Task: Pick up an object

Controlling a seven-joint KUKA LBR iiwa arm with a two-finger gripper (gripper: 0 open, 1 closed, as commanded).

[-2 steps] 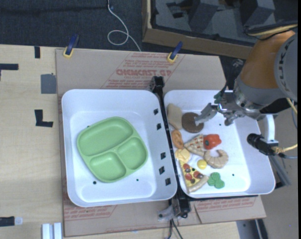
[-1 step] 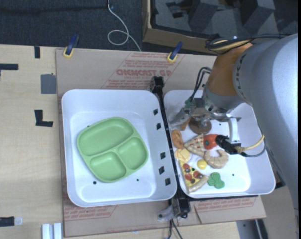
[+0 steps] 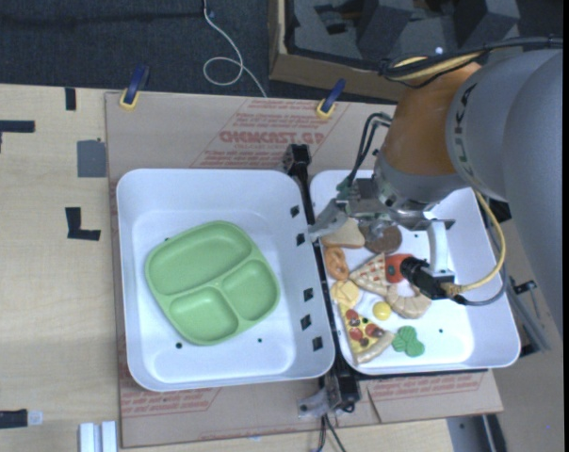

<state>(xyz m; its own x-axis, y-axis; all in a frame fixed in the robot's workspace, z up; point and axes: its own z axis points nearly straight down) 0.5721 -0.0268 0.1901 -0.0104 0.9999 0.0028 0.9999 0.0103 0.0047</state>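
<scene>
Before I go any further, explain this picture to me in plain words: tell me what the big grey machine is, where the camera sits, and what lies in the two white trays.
The big grey and orange shape is a robot arm, reaching in from the right. The one camera is fixed above the bench and looks down on it at a slant. Below the arm stand two shallow white bins side by side on brown cardboard. The left bin holds a green divided plate with three compartments. The right bin holds a pile of toy food: pizza slices, a small green piece and other bits too jumbled to name. The arm's end effector hangs over the far end of that pile. The arm hides the end effector's tip, so whether it holds anything cannot be told.
</scene>
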